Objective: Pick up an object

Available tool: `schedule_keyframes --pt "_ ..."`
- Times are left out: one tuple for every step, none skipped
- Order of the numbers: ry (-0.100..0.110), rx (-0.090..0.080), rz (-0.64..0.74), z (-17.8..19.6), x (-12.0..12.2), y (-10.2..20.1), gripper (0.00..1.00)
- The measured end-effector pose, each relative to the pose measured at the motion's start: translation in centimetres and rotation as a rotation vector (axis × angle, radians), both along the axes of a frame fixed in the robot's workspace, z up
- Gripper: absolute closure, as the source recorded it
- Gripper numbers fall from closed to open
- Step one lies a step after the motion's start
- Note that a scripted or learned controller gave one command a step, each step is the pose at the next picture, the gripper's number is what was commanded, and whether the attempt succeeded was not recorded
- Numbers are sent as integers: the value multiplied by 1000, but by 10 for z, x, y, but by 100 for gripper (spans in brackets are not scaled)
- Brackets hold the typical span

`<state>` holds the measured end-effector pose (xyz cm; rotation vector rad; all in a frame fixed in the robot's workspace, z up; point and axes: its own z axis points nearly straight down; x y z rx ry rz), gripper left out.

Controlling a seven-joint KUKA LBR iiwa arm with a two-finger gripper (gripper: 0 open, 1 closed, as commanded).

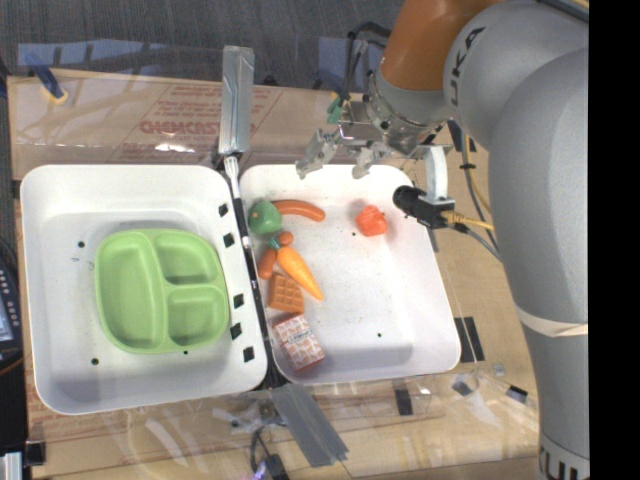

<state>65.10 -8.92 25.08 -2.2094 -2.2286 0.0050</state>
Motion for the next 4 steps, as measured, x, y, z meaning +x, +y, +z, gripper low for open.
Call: schedule_keyframes --pt "1 -1 -91 -23 -38 -28 0" --pt "-21 -1 32 -139 -52 -6 0" --pt "-26 0 -39 -149 -71 -8 0" --pt "-1 0 -37 -149 -78 -9 100"
